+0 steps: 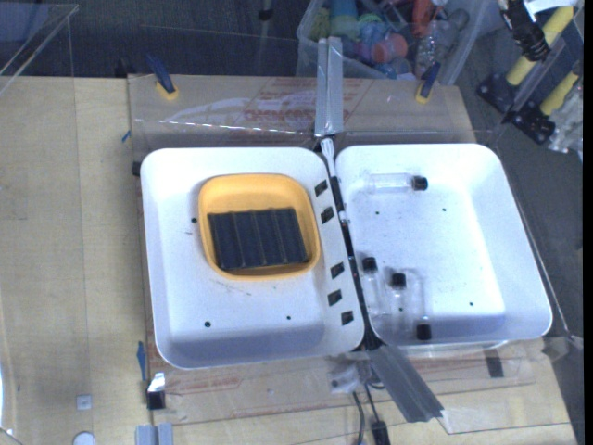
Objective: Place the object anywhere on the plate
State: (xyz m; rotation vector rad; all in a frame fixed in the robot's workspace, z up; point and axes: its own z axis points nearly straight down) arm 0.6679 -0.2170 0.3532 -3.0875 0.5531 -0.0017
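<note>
Bins, two of them, white and shallow, sit side by side on the counter (65, 248). The left bin (167, 258) holds one yellow plate (215, 195) in its upper middle, and on that plate lies the object (258, 237), a dark ribbed slab resting flat inside the rim and covering most of the plate's floor. The right bin (482, 221) holds clear pieces with black caps: one clear tube (389, 184) lies near its upper left corner, and a clear cluster (400, 297) sits against its lower left wall. The cluster is see-through against the white floor, so its outline and the number of pieces in it are hard to make out. Four black caps can be counted in this bin, one above and three below. Along the seam between the bins run five small dark tabs (335, 269). At the top centre of the frame a clear tub (389, 17) of coloured toys is cut off by the edge, and yellow-and-black gear (542, 26) at the upper right is cut off too. Two blue clamps (165, 83) sit along the counter's far edge. How the claw stands cannot be told.
</note>
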